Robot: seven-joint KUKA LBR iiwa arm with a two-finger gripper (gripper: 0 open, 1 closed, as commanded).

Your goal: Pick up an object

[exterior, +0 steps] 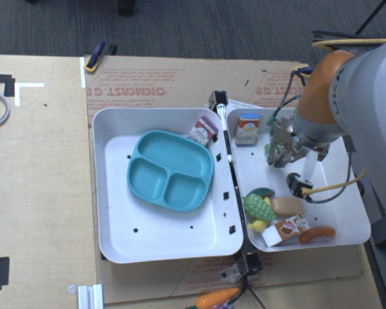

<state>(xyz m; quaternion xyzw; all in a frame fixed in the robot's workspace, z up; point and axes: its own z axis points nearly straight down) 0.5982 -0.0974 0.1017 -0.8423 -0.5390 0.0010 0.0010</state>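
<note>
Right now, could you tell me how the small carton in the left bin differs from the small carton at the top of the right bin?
The small purple-and-white carton lies tilted against the teal divided plate in the left bin; the small orange-and-blue carton stands squarer to the wall of the right bin, apart from other things. Their colours differ: one purple, one orange with a blue top. Both are small printed boxes near the bins' far walls.

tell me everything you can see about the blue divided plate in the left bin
The blue divided plate is a teal, rounded-square dish that looks like smooth plastic, with three compartments: one large along its upper side and two smaller below. It holds nothing. It lies flat, right side up and turned slightly askew, in the upper middle of the left bin. A small printed packet sits at its upper right corner, touching or nearly touching the rim.
</note>
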